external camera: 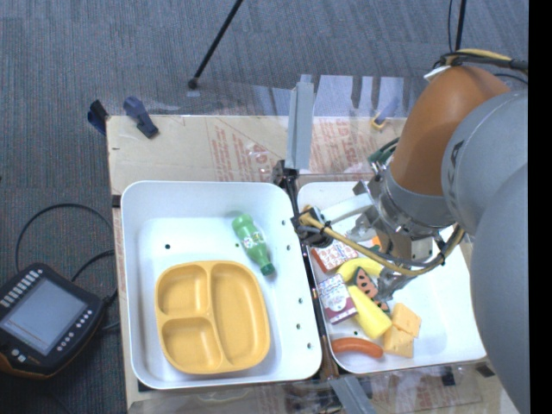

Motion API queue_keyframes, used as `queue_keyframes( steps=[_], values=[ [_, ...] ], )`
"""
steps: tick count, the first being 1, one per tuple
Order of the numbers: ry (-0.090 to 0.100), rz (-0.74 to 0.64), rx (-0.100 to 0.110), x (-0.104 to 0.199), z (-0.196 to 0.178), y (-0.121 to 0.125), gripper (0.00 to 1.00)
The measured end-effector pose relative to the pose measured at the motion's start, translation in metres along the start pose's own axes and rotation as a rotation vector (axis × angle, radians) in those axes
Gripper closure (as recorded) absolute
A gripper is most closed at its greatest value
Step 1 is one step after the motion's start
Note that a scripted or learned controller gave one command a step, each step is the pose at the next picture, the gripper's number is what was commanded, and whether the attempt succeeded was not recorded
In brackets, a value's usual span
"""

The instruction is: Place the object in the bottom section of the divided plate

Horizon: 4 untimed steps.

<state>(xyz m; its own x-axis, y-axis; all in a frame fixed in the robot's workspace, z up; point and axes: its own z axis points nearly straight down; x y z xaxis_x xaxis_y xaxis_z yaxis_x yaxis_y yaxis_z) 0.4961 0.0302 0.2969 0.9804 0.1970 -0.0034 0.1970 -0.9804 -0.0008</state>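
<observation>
On the counter [198, 149] two white bins stand side by side, touching at their inner walls. Over the right bin [457, 317] hangs the grey arm [457, 136] with its orange band, reaching in from the right and hiding a large part of this bin. Its gripper [390, 274] is low above a group of toy foods, and I cannot tell if it is open or closed, because the wrist covers it. The left bin [138, 231] holds the yellow divided plate [233, 309], which lies flat in the near half of the bin. A green bottle [253, 243] lies on its side just beside the far right edge of the plate. Near the gripper lie a yellow block [369, 313], a cheese piece [403, 330], a watermelon slice [366, 279] and a sausage [358, 347].
</observation>
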Motion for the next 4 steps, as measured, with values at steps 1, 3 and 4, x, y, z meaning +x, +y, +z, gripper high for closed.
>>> queue_keyframes(
  steps=[1, 3, 4],
  values=[
    [-0.011, 0.002, -0.001, -0.015, 0.049, -0.037, 0.0],
    [-0.016, -0.004, -0.001, -0.01, 0.116, -0.072, 0.0],
    [-0.018, 0.0, 0.001, -0.009, 0.107, -0.07, 1.0]
  ],
)
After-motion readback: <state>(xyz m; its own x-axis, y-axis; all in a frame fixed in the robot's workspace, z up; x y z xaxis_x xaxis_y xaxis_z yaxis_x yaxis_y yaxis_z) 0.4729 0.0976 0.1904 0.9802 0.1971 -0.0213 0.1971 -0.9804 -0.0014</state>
